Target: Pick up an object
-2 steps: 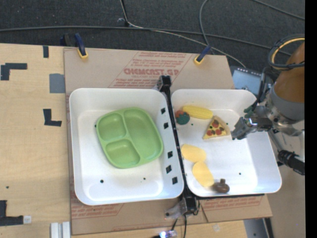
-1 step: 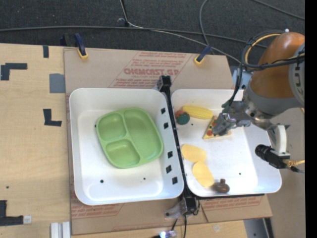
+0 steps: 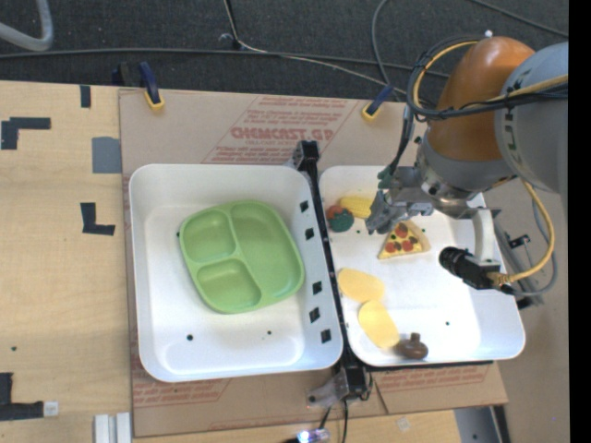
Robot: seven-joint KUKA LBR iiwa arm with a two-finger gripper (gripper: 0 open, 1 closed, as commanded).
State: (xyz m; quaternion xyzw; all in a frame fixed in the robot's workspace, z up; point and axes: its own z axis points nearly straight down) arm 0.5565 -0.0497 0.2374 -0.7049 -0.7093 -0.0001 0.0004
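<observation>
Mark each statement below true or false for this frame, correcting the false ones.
1. The green tray lies in the left bin. True.
2. The pizza slice lies in the left bin. False: it lies in the right bin, by the gripper.
3. Two yellow pieces lie near the divider in the right bin. True.
4. The green tray has one compartment. False: it shows three.
5. A small brown item sits at the right bin's near edge. True.
6. The arm reaches over the left bin. False: it is over the right bin.
</observation>
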